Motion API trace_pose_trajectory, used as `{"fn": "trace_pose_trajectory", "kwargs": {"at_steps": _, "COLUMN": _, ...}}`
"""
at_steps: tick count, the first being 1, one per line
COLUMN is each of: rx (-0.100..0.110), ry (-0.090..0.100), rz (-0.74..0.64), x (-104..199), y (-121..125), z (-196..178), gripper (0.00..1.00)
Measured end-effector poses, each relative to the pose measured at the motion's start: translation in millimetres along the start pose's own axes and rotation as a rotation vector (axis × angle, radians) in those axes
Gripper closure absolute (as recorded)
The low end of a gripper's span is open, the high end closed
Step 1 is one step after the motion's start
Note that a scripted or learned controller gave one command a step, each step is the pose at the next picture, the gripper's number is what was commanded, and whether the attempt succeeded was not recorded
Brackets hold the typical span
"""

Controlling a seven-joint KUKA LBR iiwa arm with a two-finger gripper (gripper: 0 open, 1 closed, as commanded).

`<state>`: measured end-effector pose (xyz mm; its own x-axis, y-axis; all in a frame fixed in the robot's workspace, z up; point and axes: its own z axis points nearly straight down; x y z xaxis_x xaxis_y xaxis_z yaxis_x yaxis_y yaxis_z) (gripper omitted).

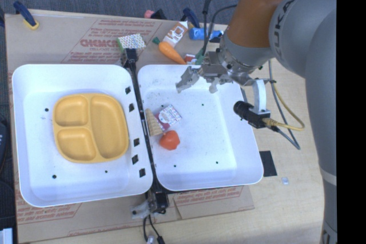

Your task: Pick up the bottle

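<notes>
Camera view: gripper (pixel 197 83) over right bin's (pixel 240 171) back edge, jaws spread, nothing between them.
Bottle (pixel 173 34) lies on cardboard (pixel 86 43) behind jaws, outside bin, beside carrot (pixel 170 52). Red item (pixel 169 140), wrapper (pixel 169 116) nearer cam by divider. Yellow tray (pixel 90 126) in left bin (pixel 28 191).

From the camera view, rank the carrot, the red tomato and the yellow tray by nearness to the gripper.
1. Carrot, just left of the gripper, behind the right bin.
2. Tomato, in the right bin, nearer the camera.
3. Yellow tray, left bin.
</notes>
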<state>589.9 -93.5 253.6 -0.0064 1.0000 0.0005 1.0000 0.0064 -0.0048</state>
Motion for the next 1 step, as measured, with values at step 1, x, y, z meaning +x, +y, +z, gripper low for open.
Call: {"fn": "trace_pose_trajectory", "kwargs": {"at_steps": 1, "rx": 0.003, "ry": 0.000, "rz": -0.005, "x": 0.6, "y": 0.1, "z": -10.0, "gripper": 1.00}}
